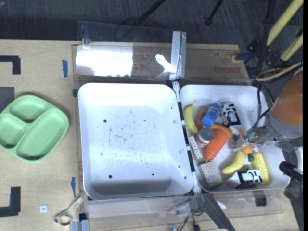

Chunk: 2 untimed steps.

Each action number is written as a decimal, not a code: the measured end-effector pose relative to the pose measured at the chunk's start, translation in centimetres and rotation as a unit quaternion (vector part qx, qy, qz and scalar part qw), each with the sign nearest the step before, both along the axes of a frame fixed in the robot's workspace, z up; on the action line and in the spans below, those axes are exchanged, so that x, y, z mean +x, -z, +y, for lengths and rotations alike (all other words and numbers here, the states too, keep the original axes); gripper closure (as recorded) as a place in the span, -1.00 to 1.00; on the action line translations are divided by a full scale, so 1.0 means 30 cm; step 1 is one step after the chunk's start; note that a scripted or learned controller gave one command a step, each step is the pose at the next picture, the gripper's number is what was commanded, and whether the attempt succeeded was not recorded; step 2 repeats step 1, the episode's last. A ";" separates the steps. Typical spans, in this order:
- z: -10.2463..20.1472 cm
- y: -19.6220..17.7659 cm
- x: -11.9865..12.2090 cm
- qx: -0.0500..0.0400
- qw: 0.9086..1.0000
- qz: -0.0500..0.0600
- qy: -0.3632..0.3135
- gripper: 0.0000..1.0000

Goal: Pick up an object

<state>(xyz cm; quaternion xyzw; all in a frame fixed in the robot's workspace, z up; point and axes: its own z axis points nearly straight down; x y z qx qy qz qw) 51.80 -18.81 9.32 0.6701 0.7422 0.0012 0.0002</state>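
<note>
The right bin (250, 93) holds a jumble of toys. A yellow banana (189, 117) lies along its left wall, with a blue bottle (210, 114) beside it. An orange carrot (215, 145) lies in the middle. A second banana (234, 163), a yellow corn cob (260, 164) and a black-and-white item (250, 177) sit toward the front. My gripper (248, 137) reaches in from the right, low over the bin's middle, just right of the carrot and above the second banana. Small orange and teal pieces sit around its tip.
The left bin (127, 138) stands beside the right one, sharing a middle wall. A green divided plate (31, 126) rests on the bench at far left. A clear panel (130, 57) stands behind the bins. The arm's orange band (290, 100) overhangs the right bin's right rim.
</note>
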 end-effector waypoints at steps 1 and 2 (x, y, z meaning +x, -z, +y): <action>-0.050 -0.383 0.210 -0.001 0.988 0.004 0.152 1.00; -0.050 -0.383 0.210 -0.001 0.988 0.004 0.152 1.00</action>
